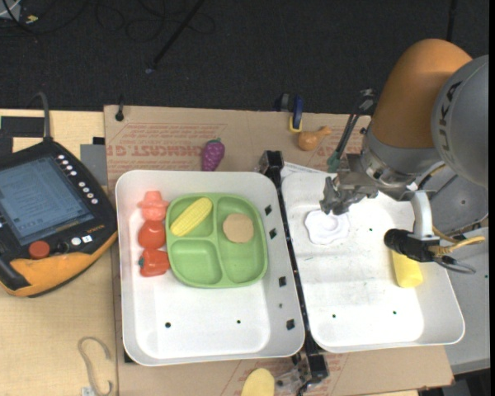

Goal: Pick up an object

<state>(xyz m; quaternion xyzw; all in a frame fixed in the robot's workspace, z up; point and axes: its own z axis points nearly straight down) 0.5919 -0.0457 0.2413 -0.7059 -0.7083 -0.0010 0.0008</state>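
My claw (336, 198) hangs over the far left part of the right bin (371, 308), tip pointing down. Whether the claw is apart or together I cannot tell from this slant, and nothing is seen clamped in it. The nearest candidate is the white object (325, 228). It lies on the bin floor just beside the claw tip, on its near side and barely offset to the left in the camera view. It is pale on a pale floor, so its outline is hard to read. It looks roughly round and lumpy with no clear long axis, so in my judgement it needs no particular wrist turn. A second candidate, the yellow block (407, 271), lies in the same bin well to the right of the claw, its long axis running far to near. The left bin (198, 324) holds a green plate (200, 264) with corn (190, 215) on it, well apart from the claw. Judged step: approach, with the grasp not yet made. The coming move calls for a short shift toward the near side, then a straight descent onto the white object.
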